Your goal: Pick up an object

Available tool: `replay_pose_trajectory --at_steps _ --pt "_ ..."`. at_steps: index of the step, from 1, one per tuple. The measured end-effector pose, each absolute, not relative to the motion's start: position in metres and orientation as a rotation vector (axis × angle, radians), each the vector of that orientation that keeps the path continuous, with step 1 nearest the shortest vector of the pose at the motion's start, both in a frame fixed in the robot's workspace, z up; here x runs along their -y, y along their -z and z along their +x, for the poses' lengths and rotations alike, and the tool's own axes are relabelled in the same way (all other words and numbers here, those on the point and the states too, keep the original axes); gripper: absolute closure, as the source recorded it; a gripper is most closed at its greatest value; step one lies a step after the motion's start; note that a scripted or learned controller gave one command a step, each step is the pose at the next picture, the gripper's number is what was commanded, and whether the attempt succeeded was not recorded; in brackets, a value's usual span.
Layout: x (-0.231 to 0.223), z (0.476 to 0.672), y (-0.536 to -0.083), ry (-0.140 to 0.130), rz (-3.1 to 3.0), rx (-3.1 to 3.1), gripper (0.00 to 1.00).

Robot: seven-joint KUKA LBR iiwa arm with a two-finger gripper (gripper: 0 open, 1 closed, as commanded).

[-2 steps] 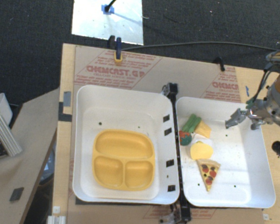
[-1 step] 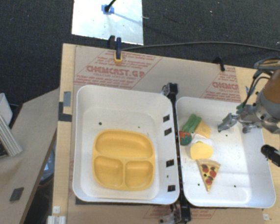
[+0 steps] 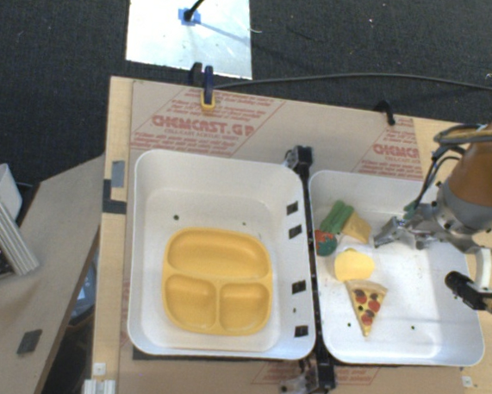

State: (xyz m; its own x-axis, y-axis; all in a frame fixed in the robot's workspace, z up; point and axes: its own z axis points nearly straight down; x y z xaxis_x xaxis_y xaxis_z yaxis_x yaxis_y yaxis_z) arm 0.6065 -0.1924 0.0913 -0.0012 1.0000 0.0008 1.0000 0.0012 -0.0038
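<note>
Four toys — green piece (image 3: 337,216), yellow wedge (image 3: 357,229), yellow round (image 3: 354,265), pizza slice (image 3: 366,303) — lie along right bin's (image 3: 440,340) left edge | gripper (image 3: 396,233) hovers near wedge, whether spread or pinched cannot be told | nothing lifted — grasp remains.

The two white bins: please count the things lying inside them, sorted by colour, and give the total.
Yellow: 3, namely the divided tray in the left bin, the round yellow piece and the yellow wedge in the right bin.
Green: 1, the green toy vegetable with a red end.
Mixed colours: 1, the toy pizza slice.
Total: 5
</note>
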Motion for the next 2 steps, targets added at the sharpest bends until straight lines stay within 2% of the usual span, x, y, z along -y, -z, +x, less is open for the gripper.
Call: replay_pose_trajectory --at_steps 1,2 --pt "0.193 0.609 -0.106 0.004 -2.222 2.228 1.00" --pt "0.194 0.614 -0.150 0.005 -2.221 2.230 1.00"
